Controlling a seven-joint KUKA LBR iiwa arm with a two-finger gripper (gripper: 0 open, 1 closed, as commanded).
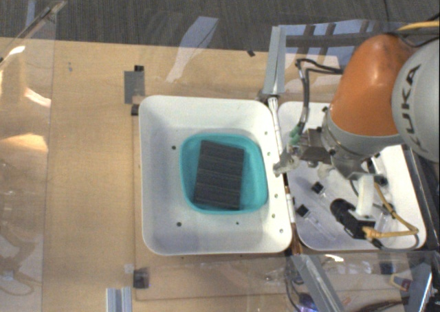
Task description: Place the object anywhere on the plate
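Note:
A dark grey ridged rectangular block (220, 174) lies flat on the square teal plate (256, 187) in the middle of the left bin (161, 187). The block sits well inside the plate's rim, a little tilted. My gripper (306, 154) is over the right bin (405, 166), close to the wall between the two bins. It is apart from the block and mostly hidden under the grey and orange wrist (375, 91).
Small dark bits (317, 187) lie on the right bin's floor. A black part with a yellow cable (357, 225) hangs near that bin's front. A metal post (273, 63) stands behind the dividing wall. Wooden bench lies to the left.

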